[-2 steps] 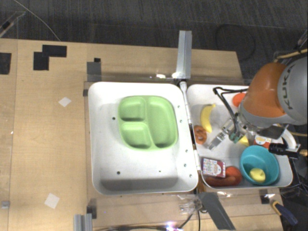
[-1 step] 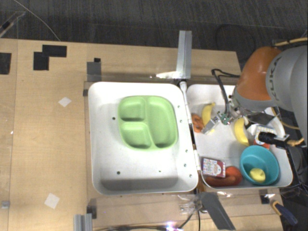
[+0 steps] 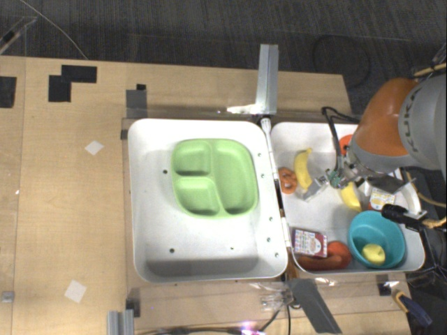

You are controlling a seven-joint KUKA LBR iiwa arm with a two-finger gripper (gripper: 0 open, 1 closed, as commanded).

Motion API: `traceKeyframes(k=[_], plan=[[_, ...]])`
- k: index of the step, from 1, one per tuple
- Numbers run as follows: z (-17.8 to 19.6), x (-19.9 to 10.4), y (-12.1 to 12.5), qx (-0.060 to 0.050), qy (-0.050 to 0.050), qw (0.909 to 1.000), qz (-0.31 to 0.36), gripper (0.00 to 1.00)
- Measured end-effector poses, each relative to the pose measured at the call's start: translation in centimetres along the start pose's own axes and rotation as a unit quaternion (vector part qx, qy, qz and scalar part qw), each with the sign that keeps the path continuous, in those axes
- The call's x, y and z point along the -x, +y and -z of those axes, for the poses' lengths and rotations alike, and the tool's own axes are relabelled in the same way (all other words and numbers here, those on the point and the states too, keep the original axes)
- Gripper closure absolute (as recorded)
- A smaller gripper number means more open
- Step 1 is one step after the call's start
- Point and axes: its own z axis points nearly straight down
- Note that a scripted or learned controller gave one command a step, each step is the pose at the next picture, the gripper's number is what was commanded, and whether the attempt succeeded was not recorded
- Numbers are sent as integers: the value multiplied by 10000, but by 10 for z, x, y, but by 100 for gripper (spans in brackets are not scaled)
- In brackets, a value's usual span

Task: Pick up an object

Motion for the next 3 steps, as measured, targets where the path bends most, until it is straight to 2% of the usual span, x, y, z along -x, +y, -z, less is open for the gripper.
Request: traceKeyframes(k=[1, 2, 3], plan=[[-1, -12, 46, 2, 4, 9977, -672, 0], [14, -9, 48, 46, -43, 9980, -631, 100], [140, -30, 108, 32, 0, 9904, -1383, 100]])
